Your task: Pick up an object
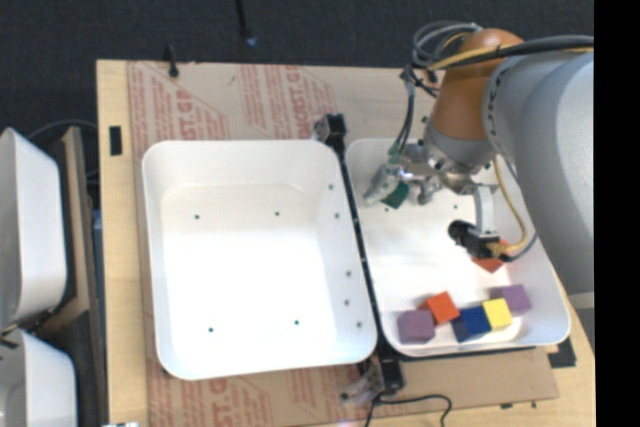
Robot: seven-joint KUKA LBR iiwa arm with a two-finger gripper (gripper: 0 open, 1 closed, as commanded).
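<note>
Below the gripper (400, 187), the floor of the right bin (420, 260) lies open down to a cluster of blocks (465, 313) along its near wall. To the gripper's left, the dividing rims stand close, beyond them the left bin (250, 255).

This is a robotics lab: a grey arm (545, 115) works over two white bins (250, 165) on a plywood desk (250, 95), with loose cables.
</note>
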